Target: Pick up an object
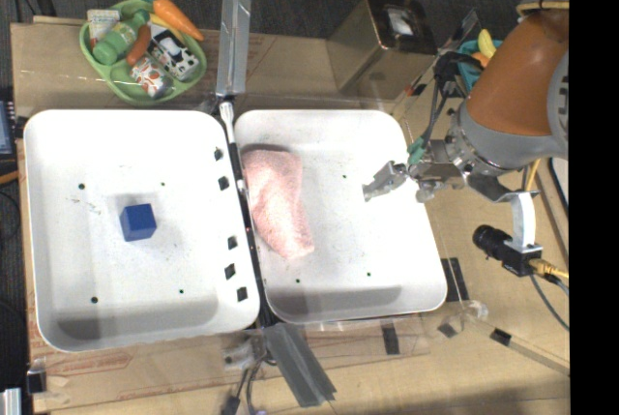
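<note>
While the gripper (379,185) hovers near the right bin's (416,282) right edge, its fingers' state can't be told. Pink cloth (279,200) lies by that bin's left wall, so it's likely the approach; next, a reach leftward.

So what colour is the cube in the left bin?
Blue: the cube shows plainly in the camera view.

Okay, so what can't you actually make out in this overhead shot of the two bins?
- Tool, camera view: too small and blurred to tell how its tips stand.
- Arm, camera view: its upper part is cut off by the right edge.
- Green bowl, camera view: the toys heaped inside overlap, so several can't be identified.
- Pink cloth, camera view: whatever might lie beneath it is covered.
- Blue cube, camera view: its underside is hidden.
</note>
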Robot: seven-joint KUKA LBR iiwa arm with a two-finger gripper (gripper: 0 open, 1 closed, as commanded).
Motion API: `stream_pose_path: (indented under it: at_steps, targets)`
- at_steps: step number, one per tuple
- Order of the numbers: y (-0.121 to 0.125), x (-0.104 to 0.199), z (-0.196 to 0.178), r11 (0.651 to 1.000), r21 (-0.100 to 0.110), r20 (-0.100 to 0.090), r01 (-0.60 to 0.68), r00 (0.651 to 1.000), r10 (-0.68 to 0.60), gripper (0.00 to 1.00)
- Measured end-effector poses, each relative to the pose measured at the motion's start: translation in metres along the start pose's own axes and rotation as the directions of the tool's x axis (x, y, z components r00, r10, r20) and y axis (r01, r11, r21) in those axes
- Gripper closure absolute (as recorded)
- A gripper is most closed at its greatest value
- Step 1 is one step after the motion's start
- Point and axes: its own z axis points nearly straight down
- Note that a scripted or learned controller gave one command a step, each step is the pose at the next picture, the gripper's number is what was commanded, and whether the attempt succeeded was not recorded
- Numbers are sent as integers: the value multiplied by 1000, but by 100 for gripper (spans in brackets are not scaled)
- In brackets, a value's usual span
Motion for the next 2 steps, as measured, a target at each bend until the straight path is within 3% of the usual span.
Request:
stream_pose_path:
  at_steps: [1,2]
  targets:
    - [0,0,0,1000,0,0,0,1000,0,0]
    - [18,-12,-42,987,-4,2,161,987,-161,0]
